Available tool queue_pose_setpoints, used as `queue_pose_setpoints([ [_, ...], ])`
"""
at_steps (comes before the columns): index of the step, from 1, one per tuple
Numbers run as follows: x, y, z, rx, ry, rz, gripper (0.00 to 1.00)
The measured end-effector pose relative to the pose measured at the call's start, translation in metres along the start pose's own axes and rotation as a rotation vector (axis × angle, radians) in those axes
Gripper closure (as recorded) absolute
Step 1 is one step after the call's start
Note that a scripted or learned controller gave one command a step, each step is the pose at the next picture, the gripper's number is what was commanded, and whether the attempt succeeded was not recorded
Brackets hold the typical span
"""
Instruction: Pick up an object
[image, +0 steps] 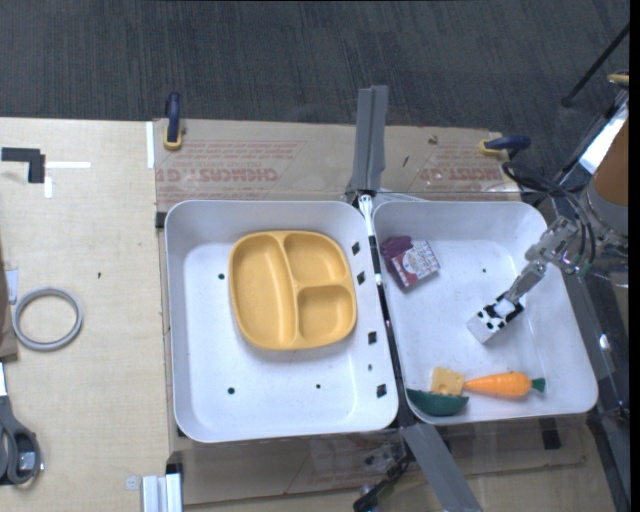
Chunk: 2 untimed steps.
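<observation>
A yellow divided plate (293, 290) lies in the left bin (190, 330). In the right bin (560, 330), the gripper (497, 322) touches a black-and-white block (488, 318); whether its jaws pinch it I cannot tell. A toy carrot (500, 385) lies near.

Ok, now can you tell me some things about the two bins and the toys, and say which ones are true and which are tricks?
1. The yellow plate lies in the left bin. True.
2. The toy carrot lies on the yellow plate. False: it lies in the right bin, near the front edge.
3. The gripper is down in the right bin, at a small black-and-white object. True.
4. The purple packet lies near the back of the right bin. True.
5. The grey ring lies inside the left bin. False: it lies on the wooden bench, left of both bins.
</observation>
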<state>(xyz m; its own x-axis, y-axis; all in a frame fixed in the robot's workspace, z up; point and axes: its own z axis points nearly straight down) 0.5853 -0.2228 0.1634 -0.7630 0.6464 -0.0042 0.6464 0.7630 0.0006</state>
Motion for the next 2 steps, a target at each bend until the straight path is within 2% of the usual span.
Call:
queue_pose_setpoints([
  [1, 0.021, 0.017, 0.046, 0.002, 0.003, 0.352, 0.0],
  [2, 0.021, -0.001, 0.071, 0.002, 0.003, 0.329, 0.0],
])
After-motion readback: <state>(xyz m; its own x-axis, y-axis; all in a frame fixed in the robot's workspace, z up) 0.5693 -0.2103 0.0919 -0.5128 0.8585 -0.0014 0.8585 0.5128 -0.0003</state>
